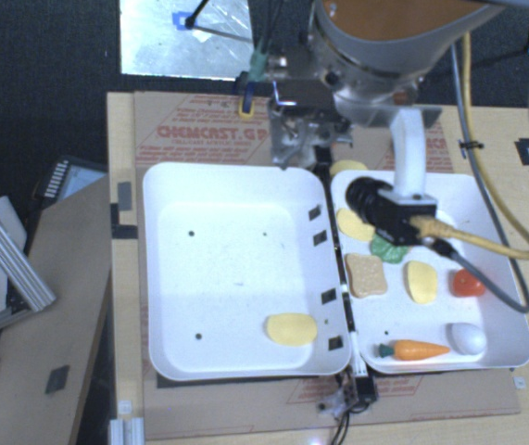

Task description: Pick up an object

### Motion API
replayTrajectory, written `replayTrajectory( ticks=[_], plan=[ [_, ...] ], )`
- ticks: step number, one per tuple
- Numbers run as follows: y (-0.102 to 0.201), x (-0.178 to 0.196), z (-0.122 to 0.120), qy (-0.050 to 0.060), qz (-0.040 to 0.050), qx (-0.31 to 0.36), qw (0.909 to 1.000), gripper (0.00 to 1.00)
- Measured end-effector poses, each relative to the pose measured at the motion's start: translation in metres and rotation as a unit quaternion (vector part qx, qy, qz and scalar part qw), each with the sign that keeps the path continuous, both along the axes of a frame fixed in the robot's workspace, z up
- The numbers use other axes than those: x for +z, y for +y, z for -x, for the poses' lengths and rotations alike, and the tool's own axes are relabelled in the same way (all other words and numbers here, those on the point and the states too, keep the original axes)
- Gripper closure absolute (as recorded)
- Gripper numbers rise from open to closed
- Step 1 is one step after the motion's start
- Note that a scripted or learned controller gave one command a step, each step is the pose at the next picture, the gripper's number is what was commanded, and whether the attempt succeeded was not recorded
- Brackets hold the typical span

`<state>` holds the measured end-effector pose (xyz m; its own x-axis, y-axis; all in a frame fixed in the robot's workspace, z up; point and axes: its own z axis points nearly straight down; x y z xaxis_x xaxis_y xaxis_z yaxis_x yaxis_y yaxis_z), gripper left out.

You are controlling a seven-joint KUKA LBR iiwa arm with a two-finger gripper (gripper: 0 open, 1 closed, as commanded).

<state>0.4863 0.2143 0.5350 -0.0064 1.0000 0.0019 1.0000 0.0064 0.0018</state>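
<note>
White bins [227, 179] hold yellow pieces [291, 329], an orange carrot [418, 349] and a red tomato [467, 284].

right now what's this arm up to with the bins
The grey arm reaches in over the right bin, which holds toy food: a bread slice, a carrot, a white egg, a red piece and some yellow pieces. A black unit on the arm hangs over the bin's upper part. The left bin holds one yellow piece. Nothing looks lifted yet.
</note>
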Motion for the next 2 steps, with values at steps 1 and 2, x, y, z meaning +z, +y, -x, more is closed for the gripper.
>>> replayTrajectory(
  ticks=[1, 2],
  plan=[
    [0.0205, 0.0001, -0.0001, 0.000, 0.0001, 0.000, 1.0000, 1.00],
    [0.0197, 0.0000, -0.0002, 0.000, 0.0005, 0.000, 1.0000, 1.00]
  ],
)
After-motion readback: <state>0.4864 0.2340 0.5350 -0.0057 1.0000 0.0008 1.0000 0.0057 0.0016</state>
